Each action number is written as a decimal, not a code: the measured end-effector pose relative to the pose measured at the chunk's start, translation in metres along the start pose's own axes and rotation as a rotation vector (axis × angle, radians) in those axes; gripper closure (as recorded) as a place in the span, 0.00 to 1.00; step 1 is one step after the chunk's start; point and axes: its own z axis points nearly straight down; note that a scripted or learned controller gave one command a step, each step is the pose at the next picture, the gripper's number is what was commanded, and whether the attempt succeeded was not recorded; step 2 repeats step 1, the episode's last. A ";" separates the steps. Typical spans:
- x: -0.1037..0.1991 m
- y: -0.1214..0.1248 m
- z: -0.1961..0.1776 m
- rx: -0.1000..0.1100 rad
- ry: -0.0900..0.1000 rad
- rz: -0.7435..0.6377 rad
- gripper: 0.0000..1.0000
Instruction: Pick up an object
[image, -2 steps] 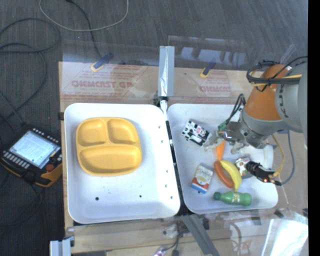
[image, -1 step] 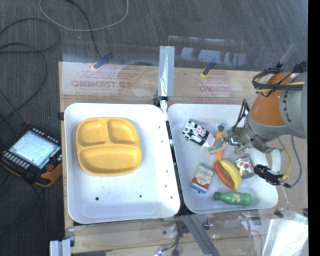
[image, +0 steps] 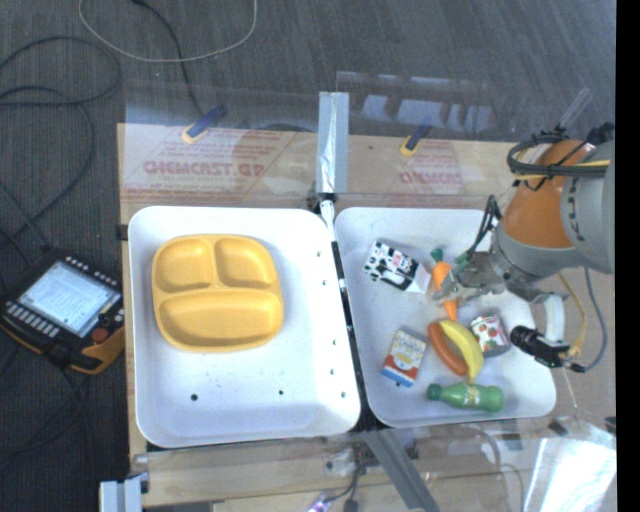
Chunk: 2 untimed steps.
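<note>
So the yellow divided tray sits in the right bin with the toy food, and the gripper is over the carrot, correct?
Not quite. The camera view shows the yellow divided tray in the left bin. The toy food lies in the right bin, and the gripper is over the carrot.

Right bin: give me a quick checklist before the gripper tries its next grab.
1. Gripper over the right bin: ok.
2. Grip on anything: cannot tell.
3. Nearest target, carrot, right beside the gripper: ok.
4. Room around carrot: not ok, cow-print carton lies close by.
5. Banana free to lift: not ok, it touches the strawberry carton.
6. Green bottle lies apart near the front wall: ok.
</note>
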 end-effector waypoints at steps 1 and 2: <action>0.069 0.031 -0.122 0.012 0.002 -0.061 1.00; 0.069 0.031 -0.122 0.012 0.002 -0.061 1.00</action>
